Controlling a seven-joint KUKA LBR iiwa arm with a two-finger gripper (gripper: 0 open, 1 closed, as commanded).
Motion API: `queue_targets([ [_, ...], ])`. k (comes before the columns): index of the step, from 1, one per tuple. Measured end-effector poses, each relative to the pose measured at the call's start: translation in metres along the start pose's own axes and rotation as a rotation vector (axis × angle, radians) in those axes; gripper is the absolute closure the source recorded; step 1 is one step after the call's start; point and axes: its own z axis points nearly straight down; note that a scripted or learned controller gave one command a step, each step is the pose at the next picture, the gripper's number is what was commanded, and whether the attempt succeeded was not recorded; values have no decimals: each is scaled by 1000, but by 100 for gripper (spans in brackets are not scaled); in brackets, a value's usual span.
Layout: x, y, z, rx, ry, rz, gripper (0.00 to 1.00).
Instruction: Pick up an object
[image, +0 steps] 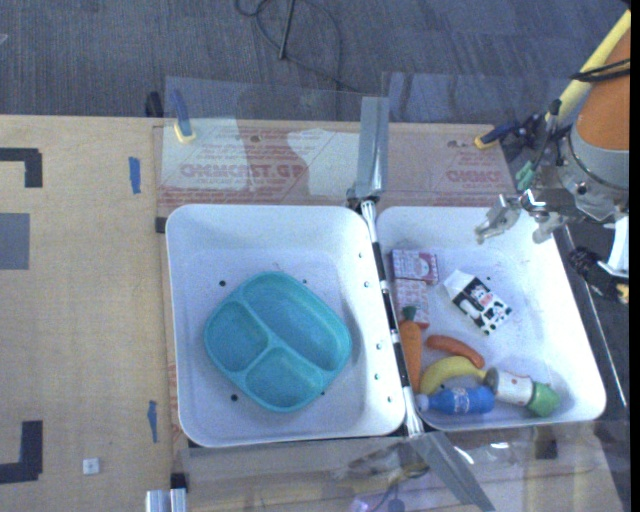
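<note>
The gripper (515, 222) is hanging spread and empty over the right bin's (585, 330) far edge; the small milk carton (477, 303) is lying nearest, just down-left of it, long axis slanting toward the banana (448, 374)

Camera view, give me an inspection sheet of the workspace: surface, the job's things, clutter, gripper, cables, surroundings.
Surface: wooden bench bearing the left bin and right bin, side by side.
Job's things: in the right bin, a pink carton, black-and-white carton, carrot, orange sausage-shaped toy, banana, blue bottle and white bottle with green cap.
Clutter: teal divided plate in the left bin.
Gripper: gripper open above the right bin's far edge, holding nothing.
Cables: dark cable on the floor beyond the bench.
Surroundings: grey carpet; blue tape strips on the bench.
</note>
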Motion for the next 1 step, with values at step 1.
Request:
queue_targets([
  [1,-7,-22,150,0,0,-65,0],
])
